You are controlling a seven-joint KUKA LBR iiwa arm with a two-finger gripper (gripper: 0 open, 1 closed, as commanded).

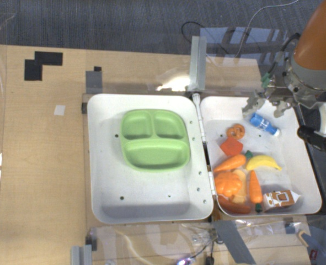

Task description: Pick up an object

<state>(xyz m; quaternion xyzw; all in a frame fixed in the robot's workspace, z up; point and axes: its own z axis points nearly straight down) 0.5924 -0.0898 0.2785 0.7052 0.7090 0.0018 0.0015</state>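
Near edge of right bin [311, 200]: a brown and white carton [277, 199] lies at the near right, touching the tip of a small carrot [255, 186]; left of these sits an orange fruit [229, 185] on a red dish [235, 206].
Middle of right bin: a larger carrot [230, 163] lies slantwise, with a yellow banana [263, 162] just right of it and a red block [231, 147] just beyond.
Far part of right bin: a small orange round thing [236, 131] (too small to name), and right of it a blue bottle [263, 123] lying on its side.
Left bin [102, 164]: a green divided tray [154, 139] lies in the middle.
Jaws [267, 105]: spread, pinching nothing, hanging just over the blue bottle at the far right.
Table [36, 164]: pale wood carrying both bins side by side.
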